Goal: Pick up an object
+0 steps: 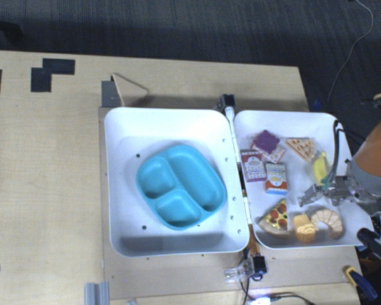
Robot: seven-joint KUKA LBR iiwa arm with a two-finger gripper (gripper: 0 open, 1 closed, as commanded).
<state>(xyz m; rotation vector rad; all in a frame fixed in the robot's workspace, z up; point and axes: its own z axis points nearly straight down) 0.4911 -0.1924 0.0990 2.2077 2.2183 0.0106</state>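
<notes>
Two shallow white bins sit side by side on a pale wooden surface [44, 170]. The left bin [124, 189] holds a blue divided plate [180, 185] with three compartments, lying slightly turned. The right bin [251, 121] holds a scatter of small toy foods and packets: a purple block [265, 141] near the top, a waffle-like piece [301, 147] to its right, a dark red packet [254, 166] and a white packet with an orange picture [275, 177] in the middle, a yellow piece [320, 166] toward the right side, and along the bottom edge a pizza slice [276, 216], a yellow chunk [304, 227] and a croissant [327, 220] lying close together. The arm [374, 161] reaches in from the right, its orange band showing at the edge of the view. The hand [311, 197] hangs over the right bin, just below the yellow piece and just above the croissant and yellow chunk. Its metal fingers [307, 199] point leftward and look slightly spread with nothing visible between them, though at this size I cannot tell their width for certain.
</notes>
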